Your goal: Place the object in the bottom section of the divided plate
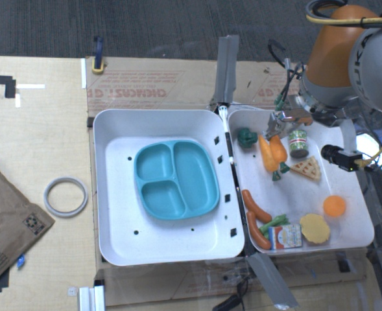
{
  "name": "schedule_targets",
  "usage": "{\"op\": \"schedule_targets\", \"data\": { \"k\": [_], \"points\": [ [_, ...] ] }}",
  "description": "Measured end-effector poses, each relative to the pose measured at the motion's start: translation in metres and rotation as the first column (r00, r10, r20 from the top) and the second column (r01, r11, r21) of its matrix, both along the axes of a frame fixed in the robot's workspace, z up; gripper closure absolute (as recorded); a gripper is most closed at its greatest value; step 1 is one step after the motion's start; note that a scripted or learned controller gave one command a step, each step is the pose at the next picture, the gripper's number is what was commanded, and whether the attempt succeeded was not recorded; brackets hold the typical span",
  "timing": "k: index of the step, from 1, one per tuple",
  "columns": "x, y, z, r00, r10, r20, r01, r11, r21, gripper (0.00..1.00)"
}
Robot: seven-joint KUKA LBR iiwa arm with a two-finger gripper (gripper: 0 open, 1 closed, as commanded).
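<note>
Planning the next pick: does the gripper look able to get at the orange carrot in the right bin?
Probably yes: the gripper hangs just above the orange carrot, which lies uncovered.

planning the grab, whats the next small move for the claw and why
Probably lower the claw onto the orange carrot just below it in the right bin. Nothing visibly sits between its fingers, and the blue divided plate in the left bin holds nothing.

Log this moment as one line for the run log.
gripper over right bin, above carrot | grasp unconfirmed | divided plate in left bin
</note>
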State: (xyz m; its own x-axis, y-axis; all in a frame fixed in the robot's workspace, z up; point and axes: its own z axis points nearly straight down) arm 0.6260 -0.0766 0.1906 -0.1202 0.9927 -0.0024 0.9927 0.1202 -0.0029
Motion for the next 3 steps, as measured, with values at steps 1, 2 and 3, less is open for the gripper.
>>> {"op": "schedule_targets", "data": {
  "k": [1, 2, 3],
  "points": [
    [-0.019, 0.073, 0.000, 0.992, 0.124, 0.000, -0.124, 0.992, 0.002, 1.00],
    [-0.022, 0.132, 0.000, 0.947, 0.322, 0.000, -0.322, 0.947, 0.002, 1.00],
    [0.033, 0.123, 0.000, 0.892, 0.451, 0.002, -0.451, 0.892, 0.000, 1.00]
  ]
}}
